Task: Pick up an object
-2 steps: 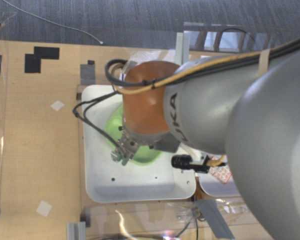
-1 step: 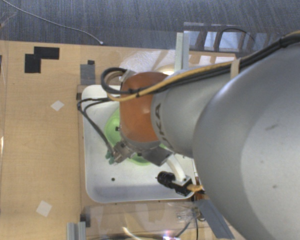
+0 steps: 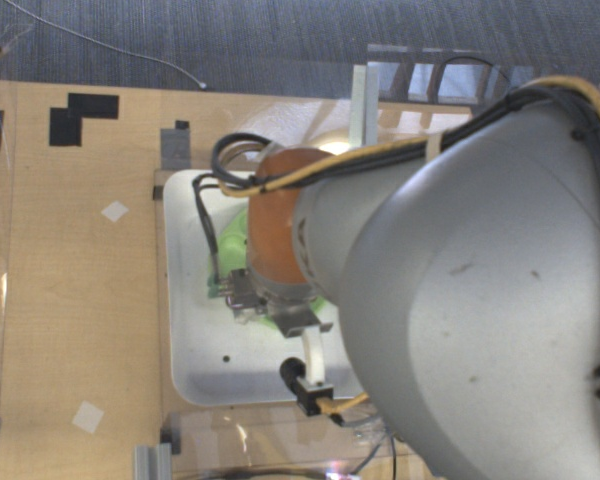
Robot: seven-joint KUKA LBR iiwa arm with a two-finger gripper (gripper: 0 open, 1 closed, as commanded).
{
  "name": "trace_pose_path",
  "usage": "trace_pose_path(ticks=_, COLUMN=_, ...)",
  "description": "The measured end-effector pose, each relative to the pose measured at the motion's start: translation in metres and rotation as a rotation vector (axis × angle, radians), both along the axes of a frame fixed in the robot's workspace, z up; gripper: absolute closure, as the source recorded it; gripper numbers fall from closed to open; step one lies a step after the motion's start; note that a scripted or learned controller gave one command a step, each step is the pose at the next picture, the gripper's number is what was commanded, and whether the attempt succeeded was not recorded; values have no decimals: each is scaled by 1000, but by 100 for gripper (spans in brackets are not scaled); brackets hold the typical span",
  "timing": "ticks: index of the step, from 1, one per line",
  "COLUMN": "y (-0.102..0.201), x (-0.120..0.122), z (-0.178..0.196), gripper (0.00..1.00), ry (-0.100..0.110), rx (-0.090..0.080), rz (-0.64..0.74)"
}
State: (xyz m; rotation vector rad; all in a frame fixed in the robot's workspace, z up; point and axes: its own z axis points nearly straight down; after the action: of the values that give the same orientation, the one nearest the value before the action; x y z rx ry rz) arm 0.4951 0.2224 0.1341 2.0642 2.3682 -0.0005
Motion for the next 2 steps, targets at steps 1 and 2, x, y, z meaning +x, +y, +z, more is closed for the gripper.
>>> trace_pose_path(ticks=1, y=-3, x=-2, z=24, gripper=100, ry=-1, rx=1, rz=-370)
trace_pose_path(ticks=2, y=13, x=15, z=21, gripper=100, ry=0, rx=0, rz=-726)
